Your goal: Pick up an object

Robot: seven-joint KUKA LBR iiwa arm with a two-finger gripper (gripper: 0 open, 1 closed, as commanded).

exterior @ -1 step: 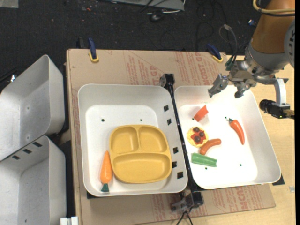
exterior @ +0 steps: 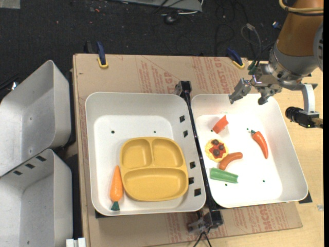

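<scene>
My gripper (exterior: 253, 93) hangs open over the far edge of the right bin (exterior: 288, 184), nothing between its fingers. Below it in that bin lie a small red wedge (exterior: 220, 124), a red chili pepper (exterior: 260, 142), a yellow round piece with dark berries (exterior: 216, 149), a sausage (exterior: 230, 160) and a green bean piece (exterior: 223, 176). The red wedge is the closest, a little below and left of the gripper. In the left bin (exterior: 100, 117) sits a yellow divided plate (exterior: 154, 169) with an orange carrot (exterior: 116, 186) beside it on the left.
A black divider (exterior: 193, 133) runs between the two bins. The bins rest on a brown board (exterior: 144, 71) held by clamps (exterior: 102, 55). Two spare white bins (exterior: 31, 117) lie off the bench at left.
</scene>
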